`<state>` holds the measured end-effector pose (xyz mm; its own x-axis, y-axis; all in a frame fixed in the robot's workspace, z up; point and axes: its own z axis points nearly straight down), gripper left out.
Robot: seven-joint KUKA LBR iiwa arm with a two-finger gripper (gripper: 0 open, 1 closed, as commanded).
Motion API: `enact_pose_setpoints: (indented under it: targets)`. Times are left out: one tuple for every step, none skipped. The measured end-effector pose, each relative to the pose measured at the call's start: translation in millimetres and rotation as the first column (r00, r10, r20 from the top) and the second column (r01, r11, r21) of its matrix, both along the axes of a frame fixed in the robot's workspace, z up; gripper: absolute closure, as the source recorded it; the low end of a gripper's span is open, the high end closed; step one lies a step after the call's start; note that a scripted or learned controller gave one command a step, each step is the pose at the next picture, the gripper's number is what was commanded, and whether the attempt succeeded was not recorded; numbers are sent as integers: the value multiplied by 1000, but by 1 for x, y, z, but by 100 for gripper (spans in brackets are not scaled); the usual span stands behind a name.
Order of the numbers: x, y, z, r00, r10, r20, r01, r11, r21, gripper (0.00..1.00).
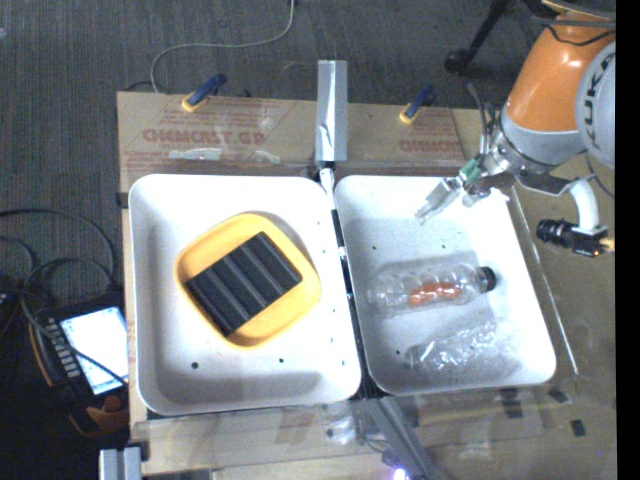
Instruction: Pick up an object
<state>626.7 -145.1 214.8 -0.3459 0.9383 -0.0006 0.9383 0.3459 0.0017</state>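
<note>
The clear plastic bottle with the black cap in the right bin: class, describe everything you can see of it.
The clear plastic bottle with a black cap lies on its side across the middle of the right white bin, cap toward the right. Something orange-red shows through its wall. Crumpled clear plastic lies just below it; whether they touch is unclear.

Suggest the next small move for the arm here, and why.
Probably move the gripper toward the near side of the right bin and lower it over the clear bottle with the black cap. The gripper sits above the bin's far part with nothing between its fingers, and the bottle lies on its side just below it in the view, nearer than the crumpled clear plastic.
</note>
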Motion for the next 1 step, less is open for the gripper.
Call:
enact_pose_setpoints:
  targets:
    - [-51,30,-120,998,65,-1,-65,998,1,0]
